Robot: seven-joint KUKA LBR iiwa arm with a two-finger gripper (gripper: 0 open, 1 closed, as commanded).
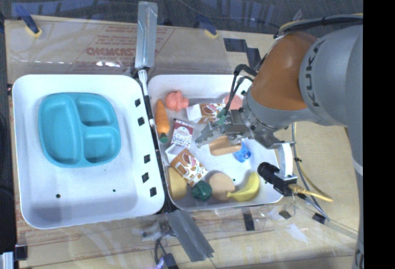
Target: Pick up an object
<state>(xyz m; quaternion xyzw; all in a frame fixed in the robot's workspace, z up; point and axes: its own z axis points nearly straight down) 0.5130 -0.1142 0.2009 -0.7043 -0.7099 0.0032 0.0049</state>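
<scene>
In the camera view, the metal two-finger gripper (213, 131) hangs low over the middle of the right-hand white bin (203, 84), right of frame centre. Whether it is open or closed cannot be told. Just below and right of it lies a tan bread-like block (223, 148), its long axis near horizontal, the likeliest pick. A yellow plastic banana (247, 189) lies further toward the lower right.

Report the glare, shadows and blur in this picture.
Camera view: even, soft lighting; glare streaks on the clear sheet behind the bins; faint shadow inside the left bin at its lower corner; items under the pincer look slightly soft; the blue tray is sharp.
</scene>
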